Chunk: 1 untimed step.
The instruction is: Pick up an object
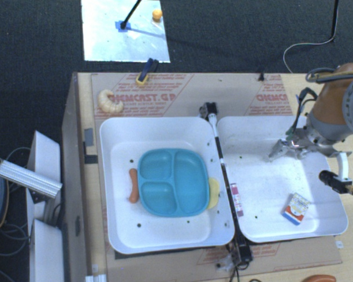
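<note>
tool [287, 146]: over right white bin [253, 181], upper part, fingers spread, gripping nothing | target: small white carton with orange and blue print [296, 208], lying tilted near bin's lower right | carton lies toward camera from tool

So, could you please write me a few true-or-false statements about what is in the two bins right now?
1. The blue divided plastic plate lies in the left white bin. True.
2. The orange sausage-shaped toy lies on the plate. False: it lies beside the plate, on the bin floor.
3. The small white carton lies in the right white bin. True.
4. The gripper holds the carton. False: the carton lies apart from it.
</note>
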### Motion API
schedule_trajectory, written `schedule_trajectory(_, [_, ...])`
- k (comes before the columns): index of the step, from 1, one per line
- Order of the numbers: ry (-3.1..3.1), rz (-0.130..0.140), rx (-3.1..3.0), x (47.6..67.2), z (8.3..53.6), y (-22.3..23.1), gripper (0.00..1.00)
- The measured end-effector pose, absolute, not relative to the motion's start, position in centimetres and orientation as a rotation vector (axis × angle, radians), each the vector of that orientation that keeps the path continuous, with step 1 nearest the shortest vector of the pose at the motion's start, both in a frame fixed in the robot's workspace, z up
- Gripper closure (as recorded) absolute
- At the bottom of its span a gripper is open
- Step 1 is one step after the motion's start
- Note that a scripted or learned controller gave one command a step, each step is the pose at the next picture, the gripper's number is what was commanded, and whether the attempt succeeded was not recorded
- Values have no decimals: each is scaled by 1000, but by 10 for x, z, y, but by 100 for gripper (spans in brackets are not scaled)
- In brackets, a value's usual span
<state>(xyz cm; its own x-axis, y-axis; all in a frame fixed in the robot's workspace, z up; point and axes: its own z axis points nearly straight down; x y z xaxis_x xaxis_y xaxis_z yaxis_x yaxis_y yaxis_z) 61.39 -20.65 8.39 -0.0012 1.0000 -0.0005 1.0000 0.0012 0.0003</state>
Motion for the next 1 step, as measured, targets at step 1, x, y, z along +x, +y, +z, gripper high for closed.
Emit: schedule_trajectory(1, [2222, 2, 2216, 615, 95, -207, 100])
